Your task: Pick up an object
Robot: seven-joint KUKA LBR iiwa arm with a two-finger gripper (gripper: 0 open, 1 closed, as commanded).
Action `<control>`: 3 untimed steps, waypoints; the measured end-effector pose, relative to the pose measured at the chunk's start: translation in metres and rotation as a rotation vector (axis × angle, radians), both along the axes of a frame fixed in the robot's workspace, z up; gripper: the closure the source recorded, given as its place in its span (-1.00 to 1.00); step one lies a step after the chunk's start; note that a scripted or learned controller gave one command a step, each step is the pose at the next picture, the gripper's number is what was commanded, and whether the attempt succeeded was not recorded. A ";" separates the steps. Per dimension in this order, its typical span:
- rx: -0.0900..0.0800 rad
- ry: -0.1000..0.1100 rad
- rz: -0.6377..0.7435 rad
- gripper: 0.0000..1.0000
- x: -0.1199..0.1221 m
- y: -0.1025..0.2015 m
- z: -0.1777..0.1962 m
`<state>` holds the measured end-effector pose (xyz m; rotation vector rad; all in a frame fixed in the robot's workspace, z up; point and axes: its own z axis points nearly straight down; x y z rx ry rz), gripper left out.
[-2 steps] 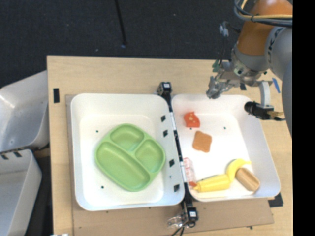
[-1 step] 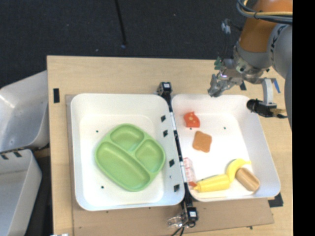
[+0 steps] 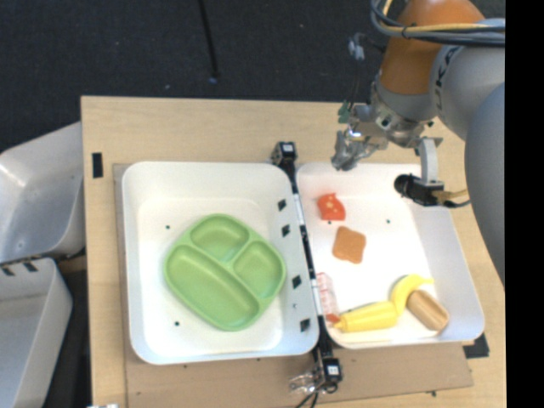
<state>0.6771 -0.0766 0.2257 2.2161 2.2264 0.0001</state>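
Hovering over the right bin's (image 3: 442, 228) far-left corner, the gripper (image 3: 347, 158) holds nothing; can't tell how its claw is set. Nearest target is the small red piece (image 3: 331, 206), just toward the camera from it, orange-brown piece (image 3: 348, 245) further on.

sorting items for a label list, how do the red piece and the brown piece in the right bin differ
The red piece is bright red, smaller and sits nearer the claw; the brown piece is orange-brown, bigger, flatter-looking and lies closer to the bin's middle. Both lie loose on the floor of the right bin, close together but apart.
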 end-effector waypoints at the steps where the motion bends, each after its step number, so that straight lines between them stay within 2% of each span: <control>1: 0.001 0.001 0.001 1.00 0.002 0.049 -0.006; 2: 0.001 0.001 0.002 1.00 -0.006 0.100 -0.006; 3: 0.001 -0.002 0.002 1.00 0.001 0.158 -0.007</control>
